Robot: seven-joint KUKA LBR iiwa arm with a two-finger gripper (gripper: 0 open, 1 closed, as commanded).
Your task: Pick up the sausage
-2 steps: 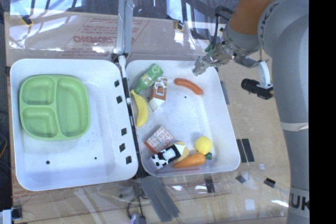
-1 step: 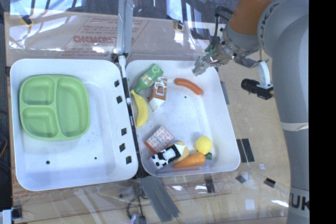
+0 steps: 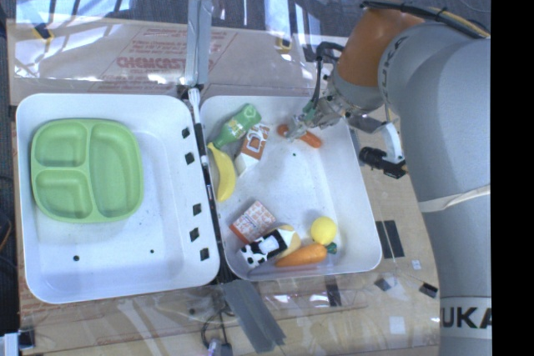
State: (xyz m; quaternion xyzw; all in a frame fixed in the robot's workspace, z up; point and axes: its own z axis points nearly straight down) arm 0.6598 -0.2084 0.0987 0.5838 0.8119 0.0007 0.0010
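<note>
Right bin point(image 3: 355, 217) — gripper point(image 3: 310, 122) over seemingly half-hidden sausage point(image 3: 302, 135) — jaw state indiscernible

Colours we see
Green plate point(image 3: 86, 171), yellow banana point(image 3: 222, 172) and lemon point(image 3: 324, 229), orange carrot point(image 3: 302, 256), white bins point(image 3: 117, 275).

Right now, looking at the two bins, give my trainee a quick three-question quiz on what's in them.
1. True or false: the green plate lies in the left bin.
2. Which lies nearest the pincer? A) banana B) sausage C) carrot
3. Fill in: the lemon lies just above the ____.

Key: 1 true; 2 B; 3 carrot.
</note>
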